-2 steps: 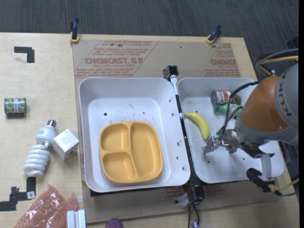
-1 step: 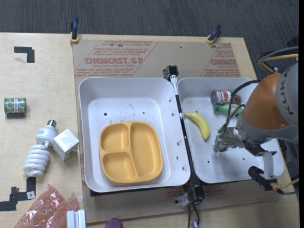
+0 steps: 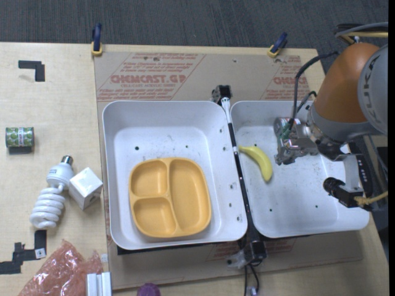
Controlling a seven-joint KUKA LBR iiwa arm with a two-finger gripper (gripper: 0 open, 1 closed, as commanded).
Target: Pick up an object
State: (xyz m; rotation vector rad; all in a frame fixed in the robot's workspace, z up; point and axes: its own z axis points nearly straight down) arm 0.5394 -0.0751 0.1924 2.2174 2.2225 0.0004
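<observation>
A yellow divided plate (image 3: 170, 197) sits in the left bin (image 3: 117, 165); a banana (image 3: 259, 160) lies in the right bin (image 3: 308, 217), just beside the claw (image 3: 285, 154), whose grip cannot be made out.

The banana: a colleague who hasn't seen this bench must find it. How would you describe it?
Look in the right-hand white bin, near its left wall. The banana lies there, just left of the gripper. It is small, curved and yellow, loose on the white floor.

Grey arm (image 3: 364, 113), orange band, black cables, metallic claw (image 3: 285, 148)
</observation>
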